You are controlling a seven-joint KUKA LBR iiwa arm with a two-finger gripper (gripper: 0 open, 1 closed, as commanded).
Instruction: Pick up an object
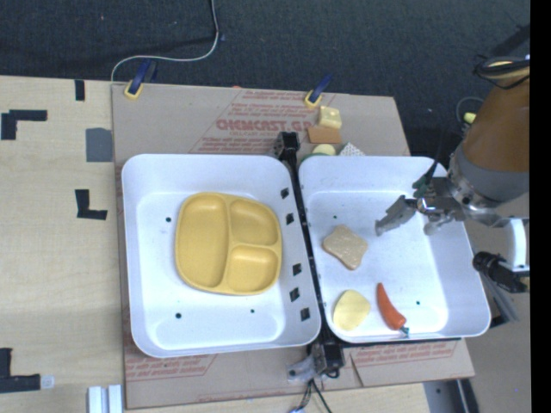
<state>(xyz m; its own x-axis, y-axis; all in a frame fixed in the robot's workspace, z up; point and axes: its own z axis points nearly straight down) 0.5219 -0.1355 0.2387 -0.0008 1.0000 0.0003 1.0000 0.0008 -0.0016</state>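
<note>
Hovering over the right bin (456, 256), my fingers (398, 216) are apart, holding nothing. Below lie bread (345, 248), a yellow piece (351, 310), and a carrot (390, 307) pointing up-left. The left bin (146, 231) holds a yellow tray (228, 243).

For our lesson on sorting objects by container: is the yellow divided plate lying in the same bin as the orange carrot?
No: the yellow divided plate lies in the left bin, while the orange carrot lies in the right bin.
</note>
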